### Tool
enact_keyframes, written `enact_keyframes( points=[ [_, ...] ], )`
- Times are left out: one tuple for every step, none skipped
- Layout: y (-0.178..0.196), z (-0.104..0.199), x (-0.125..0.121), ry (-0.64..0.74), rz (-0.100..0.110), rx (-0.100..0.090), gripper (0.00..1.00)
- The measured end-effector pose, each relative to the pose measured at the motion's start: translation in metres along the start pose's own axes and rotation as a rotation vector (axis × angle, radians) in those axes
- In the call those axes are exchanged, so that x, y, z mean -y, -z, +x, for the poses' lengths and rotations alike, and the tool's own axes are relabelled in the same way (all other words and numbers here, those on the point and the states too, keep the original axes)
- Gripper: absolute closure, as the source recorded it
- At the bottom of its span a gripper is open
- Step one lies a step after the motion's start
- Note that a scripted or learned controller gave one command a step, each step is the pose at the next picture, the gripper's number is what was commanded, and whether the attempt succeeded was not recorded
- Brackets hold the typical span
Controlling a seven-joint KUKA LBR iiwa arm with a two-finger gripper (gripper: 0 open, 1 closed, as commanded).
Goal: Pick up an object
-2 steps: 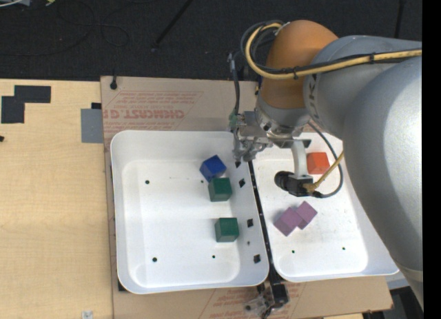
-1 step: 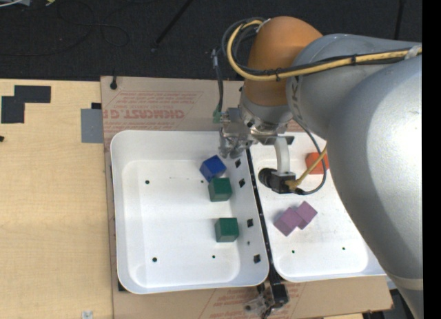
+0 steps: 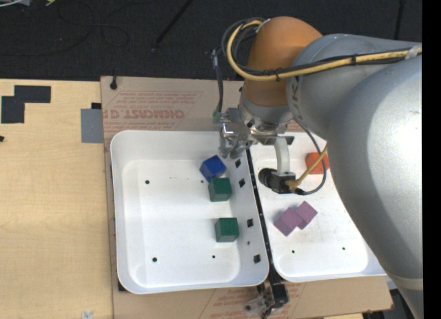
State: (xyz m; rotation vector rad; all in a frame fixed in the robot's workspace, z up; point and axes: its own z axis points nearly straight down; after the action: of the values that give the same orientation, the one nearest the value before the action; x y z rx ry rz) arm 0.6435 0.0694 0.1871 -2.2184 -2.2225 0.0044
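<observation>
In the left bin [image 3: 122, 214] a blue cube [image 3: 213, 167] lies near the back right, touching a dark green cube [image 3: 220, 189] just in front of it. Further forward sits a second green cube [image 3: 226, 229]. My gripper [image 3: 232, 147] hangs over the back right corner of the left bin, just above and to the right of the blue cube, by the divide between the bins. Nothing shows held in it. The right bin [image 3: 324, 269] holds a purple block [image 3: 296, 217] and an orange block [image 3: 316, 162], which the arm partly hides.
The grey arm and its orange band [image 3: 275, 49] cover the back and right side of the right bin. A black cable loop [image 3: 274, 180] hangs from the wrist over the right bin. Cardboard [image 3: 158, 104] lies under both bins, and the tan bench [image 3: 48, 207] spreads to the left.
</observation>
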Motion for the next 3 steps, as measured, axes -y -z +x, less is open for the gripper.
enact_keyframes(
  points=[
    [0.0,-0.0071,0.0002,-0.002,0.001,0.0,1.0],
    [0.0,-0.0026,0.0,-0.002,0.0,0.0,1.0],
    [0.0,-0.0013,-0.0001,-0.001,0.0,0.0,1.0]
  ],
)
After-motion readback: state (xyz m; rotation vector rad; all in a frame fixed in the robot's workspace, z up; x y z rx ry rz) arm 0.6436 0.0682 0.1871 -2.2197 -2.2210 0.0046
